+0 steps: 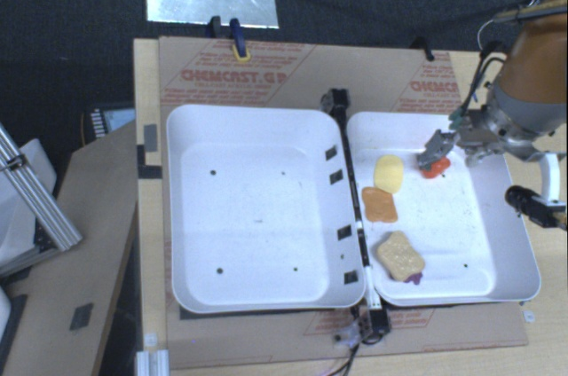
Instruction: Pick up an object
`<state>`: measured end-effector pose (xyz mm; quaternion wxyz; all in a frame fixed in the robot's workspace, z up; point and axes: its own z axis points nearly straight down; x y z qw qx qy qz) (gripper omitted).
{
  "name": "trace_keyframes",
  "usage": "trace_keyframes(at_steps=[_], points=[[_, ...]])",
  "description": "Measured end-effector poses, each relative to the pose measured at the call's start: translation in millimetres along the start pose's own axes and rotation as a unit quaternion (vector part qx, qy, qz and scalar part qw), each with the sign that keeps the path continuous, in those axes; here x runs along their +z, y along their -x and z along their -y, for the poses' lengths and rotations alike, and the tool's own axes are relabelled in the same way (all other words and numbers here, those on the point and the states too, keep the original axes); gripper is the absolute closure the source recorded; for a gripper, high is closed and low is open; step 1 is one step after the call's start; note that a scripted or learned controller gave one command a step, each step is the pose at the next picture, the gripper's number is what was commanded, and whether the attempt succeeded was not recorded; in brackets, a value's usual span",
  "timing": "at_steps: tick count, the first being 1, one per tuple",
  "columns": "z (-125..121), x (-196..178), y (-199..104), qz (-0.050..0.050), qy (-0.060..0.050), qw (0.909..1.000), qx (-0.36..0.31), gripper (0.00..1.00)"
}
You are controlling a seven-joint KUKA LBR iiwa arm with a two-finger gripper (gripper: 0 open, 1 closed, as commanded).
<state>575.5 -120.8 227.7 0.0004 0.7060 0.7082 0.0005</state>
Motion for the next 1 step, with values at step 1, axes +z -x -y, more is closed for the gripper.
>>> trace_keyframes(at_steps=[1], points=[[-0.9,-11.3,0.0,0.000,0.002,1.0000,-0.001,1.00]])
